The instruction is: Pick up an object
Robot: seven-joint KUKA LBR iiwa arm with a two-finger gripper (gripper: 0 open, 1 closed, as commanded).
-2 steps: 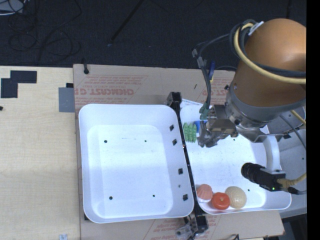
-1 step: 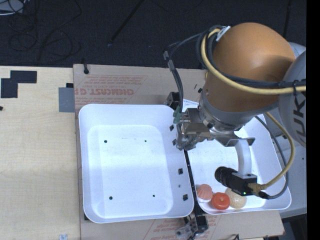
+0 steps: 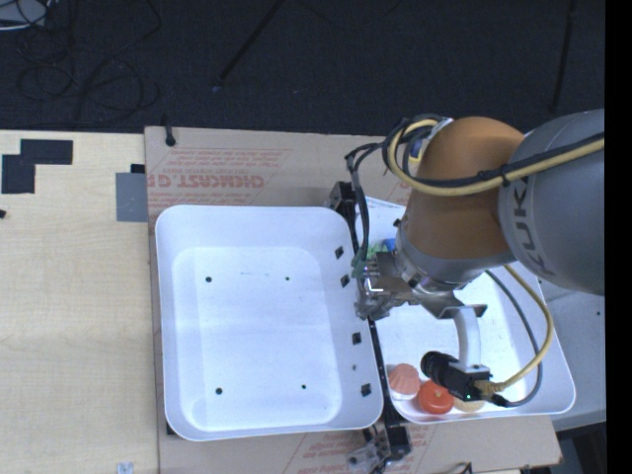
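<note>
The arm (image 3: 464,205) leans low over the right bin (image 3: 558,388), likely to reach inside, and its tool (image 3: 373,292) sits by the bin's 9 o'clock wall. A pink thing (image 3: 403,378), a red thing (image 3: 434,398) and a yellow thing (image 3: 470,402) huddle at 7 o'clock. The arm hides much, so I cannot tell if the tool is clenched or released

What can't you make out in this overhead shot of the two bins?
1. Right bin, camera view: most of its floor is covered by the arm.
2. Pink object and red object, camera view: too small and blurred to identify.
</note>
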